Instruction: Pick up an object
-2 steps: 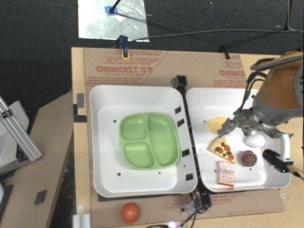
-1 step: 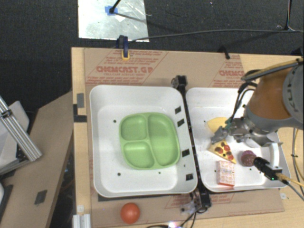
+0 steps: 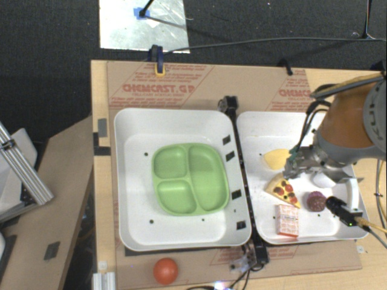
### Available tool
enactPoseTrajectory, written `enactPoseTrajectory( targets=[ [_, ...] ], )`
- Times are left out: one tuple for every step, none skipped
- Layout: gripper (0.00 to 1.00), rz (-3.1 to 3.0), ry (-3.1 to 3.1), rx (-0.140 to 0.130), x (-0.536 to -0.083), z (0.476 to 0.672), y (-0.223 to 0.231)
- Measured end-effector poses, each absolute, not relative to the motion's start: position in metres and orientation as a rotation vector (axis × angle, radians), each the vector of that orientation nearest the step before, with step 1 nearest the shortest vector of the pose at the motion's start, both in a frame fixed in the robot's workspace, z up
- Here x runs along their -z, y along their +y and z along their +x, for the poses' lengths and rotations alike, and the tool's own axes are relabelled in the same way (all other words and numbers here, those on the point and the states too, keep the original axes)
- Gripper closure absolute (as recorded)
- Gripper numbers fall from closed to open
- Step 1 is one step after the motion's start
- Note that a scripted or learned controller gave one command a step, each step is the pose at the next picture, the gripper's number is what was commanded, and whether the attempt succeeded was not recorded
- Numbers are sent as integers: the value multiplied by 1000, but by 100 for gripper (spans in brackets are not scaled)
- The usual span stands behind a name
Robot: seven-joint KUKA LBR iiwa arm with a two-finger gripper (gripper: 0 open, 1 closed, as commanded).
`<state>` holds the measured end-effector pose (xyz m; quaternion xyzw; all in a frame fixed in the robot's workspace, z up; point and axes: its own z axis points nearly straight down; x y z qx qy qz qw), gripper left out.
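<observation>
1. brown board [image 3: 181,83] carries your 2 white bins; the left bin [image 3: 130,180] holds a green divided tray [image 3: 189,178].
2. your right bin [image 3: 260,132] holds a yellow piece [image 3: 276,158], a pizza slice [image 3: 283,191], a dark red ball [image 3: 316,200] and a small packet [image 3: 288,220].
3. your gripper [image 3: 294,164] sits low between the yellow piece and the pizza slice; you cannot tell how its grip stands.
4. an orange ball [image 3: 165,270] lies outside, below the left bin.

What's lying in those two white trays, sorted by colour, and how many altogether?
Green: 1, the divided plate in the left bin
Yellow: 2, the pale piece and the pizza slice
Purple: 1, the round fruit
Red and white: 1, the packet
Total: 5
</observation>
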<state>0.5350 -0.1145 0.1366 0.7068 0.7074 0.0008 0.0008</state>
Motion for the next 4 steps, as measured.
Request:
enactPoseTrajectory(
  targets=[
    [100,2214,2224,-3,-195,544,-116],
    [100,2215,2224,-3,-216,545,-116],
    [100,2213,2228,-3,-226,564,-64],
    [100,2210,2231,-4,-236,577,-13]
  ],
)
